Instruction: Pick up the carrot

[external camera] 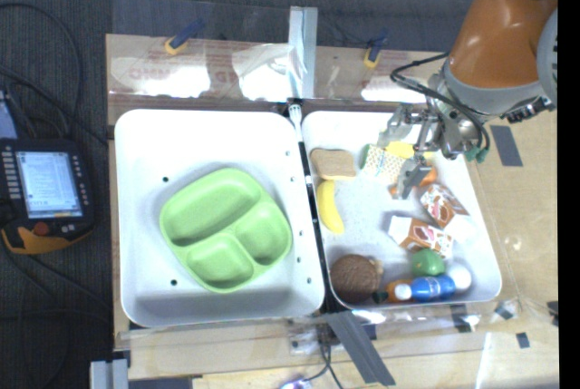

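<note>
Gripper (415,162) low in right bin (485,238), fingers apparently closed on carrot (402,186); banana (330,206) well left, packets (433,222) just below.

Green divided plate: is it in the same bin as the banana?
No. The green divided plate lies in the left bin; the banana lies in the right bin.

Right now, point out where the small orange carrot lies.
The small orange carrot lies in the right white bin, toward its upper right, directly under the gripper and just left of the red-and-white snack packet.
</note>
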Controlling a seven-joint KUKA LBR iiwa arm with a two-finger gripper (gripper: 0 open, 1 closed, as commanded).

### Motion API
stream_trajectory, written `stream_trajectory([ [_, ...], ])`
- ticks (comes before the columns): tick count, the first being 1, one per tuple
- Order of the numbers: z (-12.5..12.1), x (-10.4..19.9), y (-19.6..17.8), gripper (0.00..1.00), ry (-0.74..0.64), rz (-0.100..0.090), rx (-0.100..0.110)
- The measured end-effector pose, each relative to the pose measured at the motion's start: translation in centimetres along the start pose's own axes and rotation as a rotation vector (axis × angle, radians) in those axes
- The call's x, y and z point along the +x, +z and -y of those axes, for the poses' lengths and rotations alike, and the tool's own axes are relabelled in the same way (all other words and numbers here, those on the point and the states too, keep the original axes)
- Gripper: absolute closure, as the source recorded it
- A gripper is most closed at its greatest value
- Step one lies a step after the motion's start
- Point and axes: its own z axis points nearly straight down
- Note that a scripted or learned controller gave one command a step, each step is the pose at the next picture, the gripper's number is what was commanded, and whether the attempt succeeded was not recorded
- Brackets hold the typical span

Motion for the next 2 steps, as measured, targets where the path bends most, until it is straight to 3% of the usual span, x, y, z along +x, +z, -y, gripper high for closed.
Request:
stream_trajectory([
  [1, 0.5, 1.2, 14.2, 0.0, -0.014, 0.002, 0.001],
  [2, -1.0, -5.6, 14.6, 0.0, 0.14, 0.003, 0.0],
])
